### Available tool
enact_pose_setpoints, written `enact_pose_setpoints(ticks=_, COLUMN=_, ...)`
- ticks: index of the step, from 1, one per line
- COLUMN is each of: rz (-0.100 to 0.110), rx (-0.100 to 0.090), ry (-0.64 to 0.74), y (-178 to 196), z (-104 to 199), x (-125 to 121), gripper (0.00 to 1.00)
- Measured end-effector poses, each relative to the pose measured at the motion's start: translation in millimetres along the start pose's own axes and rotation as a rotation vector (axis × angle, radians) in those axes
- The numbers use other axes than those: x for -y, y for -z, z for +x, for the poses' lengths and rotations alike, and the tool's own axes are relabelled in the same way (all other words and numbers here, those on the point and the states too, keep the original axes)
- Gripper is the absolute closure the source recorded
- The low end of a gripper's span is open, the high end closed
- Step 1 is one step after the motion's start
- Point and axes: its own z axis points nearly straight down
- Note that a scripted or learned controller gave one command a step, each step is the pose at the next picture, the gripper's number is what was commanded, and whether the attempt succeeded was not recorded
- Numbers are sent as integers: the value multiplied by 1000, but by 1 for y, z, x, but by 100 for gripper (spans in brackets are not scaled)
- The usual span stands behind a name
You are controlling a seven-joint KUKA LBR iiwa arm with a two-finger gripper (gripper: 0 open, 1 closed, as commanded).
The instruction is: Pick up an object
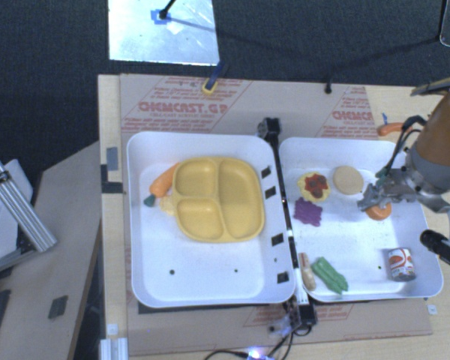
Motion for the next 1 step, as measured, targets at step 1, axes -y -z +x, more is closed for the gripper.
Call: enact_pose_setpoints(ticks=1, rz=-3, rx=1, ry=2, y=64, z=3, x=-4, gripper=100)
